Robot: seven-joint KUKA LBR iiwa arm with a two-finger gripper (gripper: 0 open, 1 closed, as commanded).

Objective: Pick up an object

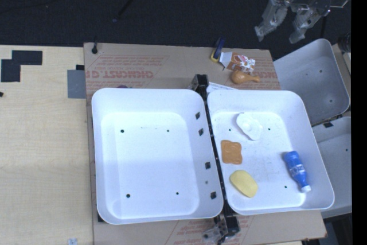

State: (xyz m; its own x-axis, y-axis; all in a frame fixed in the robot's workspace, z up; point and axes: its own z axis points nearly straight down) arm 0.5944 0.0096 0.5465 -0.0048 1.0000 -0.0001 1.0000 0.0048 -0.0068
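Note:
In the right bin (312, 140) lie a white crumpled object (249, 125), an orange-brown flat square (231, 152), a yellow oval object (243, 183) and a blue bottle (296, 170) with a white cap. My gripper (284, 24) hangs high at the upper right, well above and behind the right bin, far from every object. Its two fingers are spread apart, open, with nothing between them.
The left bin (103, 146) stands beside the right one. Behind the bins on the cardboard lie an orange toy (243, 77), a small packet (241, 60) and a blue-yellow item (217, 50). A grey metal plate (318, 74) sits at the right.

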